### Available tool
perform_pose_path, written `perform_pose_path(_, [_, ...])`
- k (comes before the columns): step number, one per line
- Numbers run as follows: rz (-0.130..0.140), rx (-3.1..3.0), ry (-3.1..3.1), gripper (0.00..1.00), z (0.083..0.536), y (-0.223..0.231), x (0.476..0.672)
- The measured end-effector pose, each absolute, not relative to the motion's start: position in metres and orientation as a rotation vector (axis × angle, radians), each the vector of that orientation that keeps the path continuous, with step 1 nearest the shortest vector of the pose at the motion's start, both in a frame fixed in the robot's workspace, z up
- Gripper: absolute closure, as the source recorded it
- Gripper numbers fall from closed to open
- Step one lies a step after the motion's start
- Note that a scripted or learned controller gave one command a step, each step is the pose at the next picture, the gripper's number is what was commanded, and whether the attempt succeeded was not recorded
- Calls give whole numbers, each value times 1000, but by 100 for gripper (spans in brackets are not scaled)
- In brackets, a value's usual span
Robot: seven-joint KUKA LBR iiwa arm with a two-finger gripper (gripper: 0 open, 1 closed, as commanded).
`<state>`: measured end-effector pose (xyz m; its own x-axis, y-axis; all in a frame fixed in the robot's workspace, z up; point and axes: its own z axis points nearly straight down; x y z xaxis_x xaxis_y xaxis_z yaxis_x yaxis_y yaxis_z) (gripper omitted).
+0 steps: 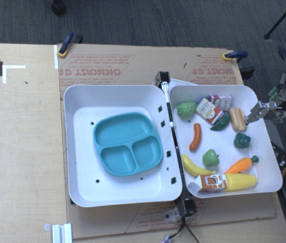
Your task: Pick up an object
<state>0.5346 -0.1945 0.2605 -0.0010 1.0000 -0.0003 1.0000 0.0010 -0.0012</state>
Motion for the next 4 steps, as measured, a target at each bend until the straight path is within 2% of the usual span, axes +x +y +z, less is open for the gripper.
perform_pose_path(1, [2,-2220,-2222,0,133,-170,582])
perform_pose_path(2, [3,-2219,-2221,0,92,-117,603])
perform_pose_path(3, [3,-2222,-2219,100,101,-118,604])
perform_pose_path(4, [2,-2219,-2226,100,335,-82,628])
